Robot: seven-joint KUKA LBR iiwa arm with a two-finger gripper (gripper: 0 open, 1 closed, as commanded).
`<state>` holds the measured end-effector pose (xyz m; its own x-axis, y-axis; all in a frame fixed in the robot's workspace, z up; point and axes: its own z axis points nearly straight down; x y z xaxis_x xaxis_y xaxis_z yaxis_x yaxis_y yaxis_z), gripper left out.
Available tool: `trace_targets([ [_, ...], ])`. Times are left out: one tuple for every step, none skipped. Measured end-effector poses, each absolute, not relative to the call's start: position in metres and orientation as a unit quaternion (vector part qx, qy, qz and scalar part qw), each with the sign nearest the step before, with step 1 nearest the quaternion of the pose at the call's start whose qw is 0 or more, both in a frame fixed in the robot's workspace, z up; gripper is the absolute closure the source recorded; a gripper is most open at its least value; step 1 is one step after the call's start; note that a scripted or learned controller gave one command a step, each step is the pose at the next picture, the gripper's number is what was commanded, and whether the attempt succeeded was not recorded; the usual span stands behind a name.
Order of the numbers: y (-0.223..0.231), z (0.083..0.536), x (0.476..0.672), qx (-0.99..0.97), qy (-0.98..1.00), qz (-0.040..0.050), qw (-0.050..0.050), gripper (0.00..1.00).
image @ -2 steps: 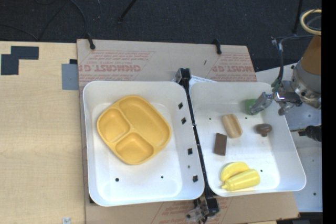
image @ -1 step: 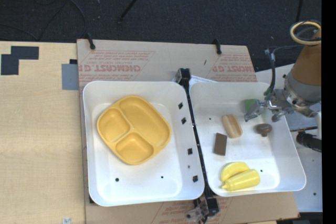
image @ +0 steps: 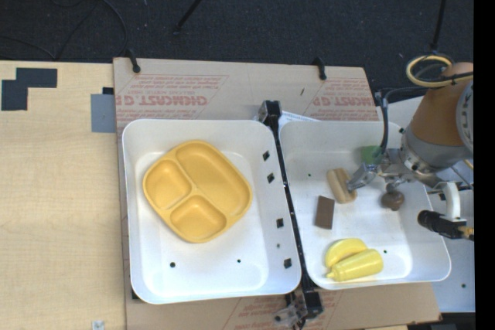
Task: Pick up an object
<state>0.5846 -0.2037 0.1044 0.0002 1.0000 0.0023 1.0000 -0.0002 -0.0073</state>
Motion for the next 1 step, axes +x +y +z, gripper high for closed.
trace_targets([
  [-0.2033, 0.0911, 0.5862, -0.707, -0.707, -0.0003, 0.001, 0.00],
])
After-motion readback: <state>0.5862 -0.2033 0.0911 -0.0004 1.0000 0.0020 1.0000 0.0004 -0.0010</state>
